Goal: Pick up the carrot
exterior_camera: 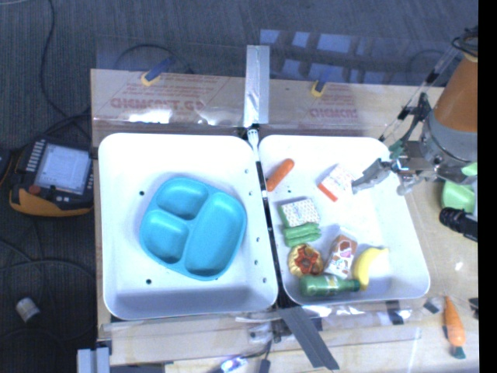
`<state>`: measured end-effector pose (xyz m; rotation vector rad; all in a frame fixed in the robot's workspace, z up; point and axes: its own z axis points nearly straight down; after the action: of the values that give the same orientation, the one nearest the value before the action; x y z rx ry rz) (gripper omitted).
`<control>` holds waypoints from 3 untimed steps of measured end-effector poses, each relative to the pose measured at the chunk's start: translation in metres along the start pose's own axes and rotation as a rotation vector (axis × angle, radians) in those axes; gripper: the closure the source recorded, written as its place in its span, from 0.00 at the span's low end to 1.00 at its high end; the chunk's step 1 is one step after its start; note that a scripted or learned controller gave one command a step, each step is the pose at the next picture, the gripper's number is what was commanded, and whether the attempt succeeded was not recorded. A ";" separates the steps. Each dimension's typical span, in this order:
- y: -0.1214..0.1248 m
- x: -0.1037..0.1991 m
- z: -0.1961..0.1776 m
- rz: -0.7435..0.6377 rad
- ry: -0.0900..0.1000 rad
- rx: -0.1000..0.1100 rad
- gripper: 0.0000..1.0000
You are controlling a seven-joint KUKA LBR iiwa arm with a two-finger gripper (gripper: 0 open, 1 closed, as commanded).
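The carrot [279, 172] is a small orange piece lying at a slant in the right bin [404, 231], close to its left wall near the back. My gripper [371, 176] hangs over the right side of the same bin, well to the right of the carrot and just right of a white and red carton [336, 182]. Nothing shows in the gripper.
The right bin also holds a checked green pack [299, 210], a green vegetable [301, 233], a pizza slice [305, 260], a small carton [342, 256], a banana [366, 264] and a green bottle [330, 286]. A blue divided plate [194, 225] lies in the left bin [124, 286]. Another orange piece [453, 329] lies on the bench outside.
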<state>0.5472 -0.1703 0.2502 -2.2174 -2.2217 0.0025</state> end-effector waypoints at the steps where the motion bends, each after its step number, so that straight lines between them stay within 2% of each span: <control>1: -0.044 0.064 0.113 0.128 0.001 0.003 0.00; 2: -0.031 0.067 0.156 0.235 -0.006 -0.030 0.00; 3: -0.051 0.084 0.068 0.052 0.000 0.002 0.00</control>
<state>0.4954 -0.0865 0.1823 -2.2739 -2.1618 0.0042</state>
